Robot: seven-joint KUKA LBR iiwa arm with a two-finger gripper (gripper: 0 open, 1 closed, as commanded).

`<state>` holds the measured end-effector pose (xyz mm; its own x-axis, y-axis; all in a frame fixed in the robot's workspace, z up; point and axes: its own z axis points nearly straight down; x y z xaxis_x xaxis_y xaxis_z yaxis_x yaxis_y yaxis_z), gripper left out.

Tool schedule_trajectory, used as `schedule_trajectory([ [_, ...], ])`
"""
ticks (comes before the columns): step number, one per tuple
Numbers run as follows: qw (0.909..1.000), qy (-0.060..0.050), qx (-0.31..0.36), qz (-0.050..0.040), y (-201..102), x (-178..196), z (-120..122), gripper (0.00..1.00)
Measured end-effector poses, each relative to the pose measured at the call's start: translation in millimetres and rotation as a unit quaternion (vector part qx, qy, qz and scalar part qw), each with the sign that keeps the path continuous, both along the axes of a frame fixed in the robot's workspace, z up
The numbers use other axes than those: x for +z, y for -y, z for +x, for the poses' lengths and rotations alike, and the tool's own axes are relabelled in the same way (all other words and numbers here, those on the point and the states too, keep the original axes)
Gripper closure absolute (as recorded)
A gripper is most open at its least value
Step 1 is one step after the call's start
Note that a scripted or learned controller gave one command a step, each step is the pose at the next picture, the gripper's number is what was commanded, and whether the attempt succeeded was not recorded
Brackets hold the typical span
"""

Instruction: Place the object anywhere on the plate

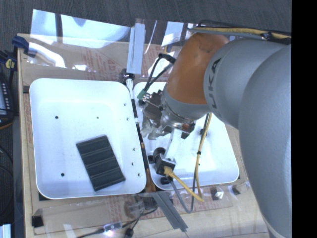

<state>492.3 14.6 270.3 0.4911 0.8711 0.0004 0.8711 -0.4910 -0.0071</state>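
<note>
A dark grey ribbed plate [99, 162] lies flat in the front part of the left bin [59, 103], turned at a slant. My gripper [151, 129] hangs low over the left edge of the right bin [220, 167], just right of the wall between the two bins. The grey arm with its orange band [195, 71] covers most of that bin. A thin pale green edge [140, 89] peeks out from under the wrist at the bin's back left corner; I cannot tell what it belongs to. The plate sits about a hand's width left of the gripper.
A metal rail [135, 46] stands behind the bins near the divider. Cables and metal brackets [166, 209] lie on the bench in front of the bins. The left bin's white floor around the plate is bare.
</note>
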Motion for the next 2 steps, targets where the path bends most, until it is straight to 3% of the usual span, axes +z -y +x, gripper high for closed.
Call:
schedule_trajectory([
  [1,0.9972,0.000,-0.075,-0.0022,-52,-80,-17,1.00],
  [2,0.9904,-0.003,-0.138,-0.0032,-137,-144,-16,1.00],
])
